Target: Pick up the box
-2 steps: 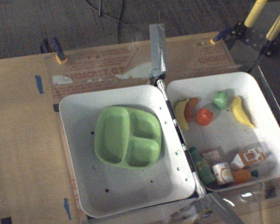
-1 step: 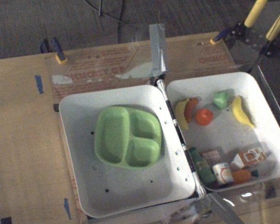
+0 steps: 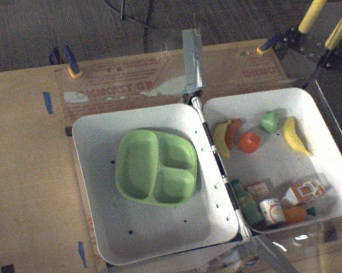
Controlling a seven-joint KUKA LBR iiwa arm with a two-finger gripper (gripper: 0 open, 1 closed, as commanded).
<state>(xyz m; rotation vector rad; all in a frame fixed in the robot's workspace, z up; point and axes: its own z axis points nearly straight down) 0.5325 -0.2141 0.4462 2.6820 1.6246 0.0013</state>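
Task judged unstarted: box (image 3: 304,192), seemingly small carton, left lying at 5 o'clock in right bin (image 3: 333,140); gripper state cannot be told

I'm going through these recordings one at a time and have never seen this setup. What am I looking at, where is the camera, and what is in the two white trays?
This is one picture from a fixed camera above a wooden bench, looking down at a slant. Two shallow white plastic bins sit side by side. The left bin holds a light green plastic plate with three compartments. The right bin holds toy food: a yellow banana, a red tomato, a small green piece, a dark green bottle, and two small cartons, a white and orange carton box lying on its side and a white and red one. Nothing is being held.
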